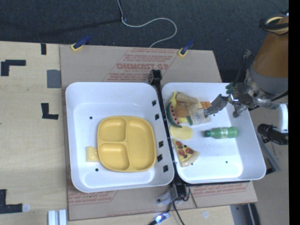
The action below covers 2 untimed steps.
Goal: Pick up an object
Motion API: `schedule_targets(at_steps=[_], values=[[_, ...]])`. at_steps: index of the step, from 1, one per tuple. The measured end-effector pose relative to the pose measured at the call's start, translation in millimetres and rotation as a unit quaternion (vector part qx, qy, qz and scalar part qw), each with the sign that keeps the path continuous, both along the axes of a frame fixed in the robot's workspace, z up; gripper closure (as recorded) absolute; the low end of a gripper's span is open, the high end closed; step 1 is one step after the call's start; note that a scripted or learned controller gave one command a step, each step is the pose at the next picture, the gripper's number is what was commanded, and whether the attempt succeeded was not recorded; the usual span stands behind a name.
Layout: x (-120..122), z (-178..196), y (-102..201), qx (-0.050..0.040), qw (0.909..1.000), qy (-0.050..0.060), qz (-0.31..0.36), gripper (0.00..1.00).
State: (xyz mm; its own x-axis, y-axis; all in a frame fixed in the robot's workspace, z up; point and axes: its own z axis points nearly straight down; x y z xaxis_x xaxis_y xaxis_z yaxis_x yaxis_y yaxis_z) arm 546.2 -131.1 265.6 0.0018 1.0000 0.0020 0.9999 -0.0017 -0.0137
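Observation:
The right bin (234,165) holds several toy foods. A green bottle (220,133) lies on its side in the middle. At the bin's left side are a watermelon slice (172,112), a piece of bread (186,101), a speckled grey piece (200,117), a pale yellow round piece (182,132) and a pizza slice (185,153). My gripper (226,107) hangs over the bin's upper right, just above the bottle and right of the bread. Its two fingers (214,106) stand apart, open, with nothing between them.
A yellow divided plate (126,143) fills the middle of the left bin (79,102), and a small yellow block (91,153) lies at its left edge. A black divider clip (156,76) sits where the bins meet. Cardboard lies under both bins.

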Motion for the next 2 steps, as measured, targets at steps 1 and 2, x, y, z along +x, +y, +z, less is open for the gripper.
schedule_targets(at_steps=[1,2], values=[[2,6,0,-0.0010,1.0000,-0.006,0.002,0.00],[-1,-58,0,-0.0007,1.0000,-0.004,0.001,0.00]])
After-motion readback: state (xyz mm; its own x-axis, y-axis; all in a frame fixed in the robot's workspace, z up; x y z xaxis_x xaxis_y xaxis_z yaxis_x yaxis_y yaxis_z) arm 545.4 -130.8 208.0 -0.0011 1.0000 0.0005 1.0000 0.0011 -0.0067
